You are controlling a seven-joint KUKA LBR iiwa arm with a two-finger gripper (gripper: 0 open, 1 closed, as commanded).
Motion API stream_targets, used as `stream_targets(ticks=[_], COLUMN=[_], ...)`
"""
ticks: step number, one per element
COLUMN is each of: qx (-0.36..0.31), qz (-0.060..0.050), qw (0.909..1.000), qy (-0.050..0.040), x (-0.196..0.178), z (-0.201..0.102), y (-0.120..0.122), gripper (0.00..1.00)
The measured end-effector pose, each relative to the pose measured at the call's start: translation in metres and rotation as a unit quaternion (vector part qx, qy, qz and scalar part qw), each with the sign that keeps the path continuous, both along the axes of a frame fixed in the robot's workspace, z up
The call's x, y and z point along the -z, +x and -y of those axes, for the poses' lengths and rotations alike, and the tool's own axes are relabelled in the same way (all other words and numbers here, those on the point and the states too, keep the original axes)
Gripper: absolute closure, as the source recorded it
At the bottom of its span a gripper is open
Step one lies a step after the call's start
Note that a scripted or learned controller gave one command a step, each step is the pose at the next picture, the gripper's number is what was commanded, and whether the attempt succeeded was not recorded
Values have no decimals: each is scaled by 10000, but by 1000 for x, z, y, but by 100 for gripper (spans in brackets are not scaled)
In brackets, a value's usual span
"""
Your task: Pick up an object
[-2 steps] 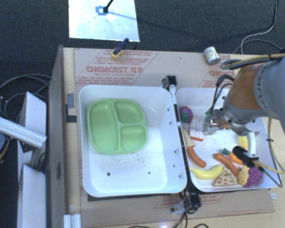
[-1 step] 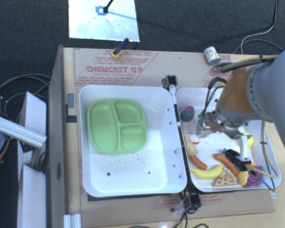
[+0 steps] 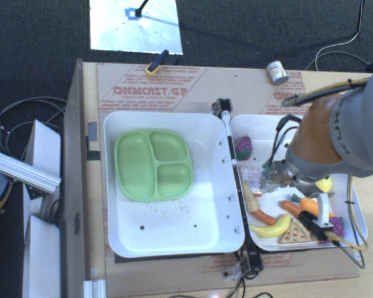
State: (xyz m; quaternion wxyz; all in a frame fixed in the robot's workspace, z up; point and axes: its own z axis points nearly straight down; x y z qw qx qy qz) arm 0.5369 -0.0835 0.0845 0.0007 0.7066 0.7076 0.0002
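beside one tray (image 3: 153, 164), two bins (image 3: 174, 241)

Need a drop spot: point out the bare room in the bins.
Free: left bin floor in front of the green tray. Crowded: right bin, with the gripper beside a banana, carrot and purple fruit.

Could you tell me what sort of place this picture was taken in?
Most likely a robotics lab bench for pick-up trials: a grey arm reaches over two white bins, toy food such as a banana fills one, and cables trail across the floor.
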Motion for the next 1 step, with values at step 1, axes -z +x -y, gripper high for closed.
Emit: stream_targets(ticks=[1], qx=[-9], qz=[13], qw=[10000], qy=[-4], x=[-26], z=[42], y=[57], gripper=[0])
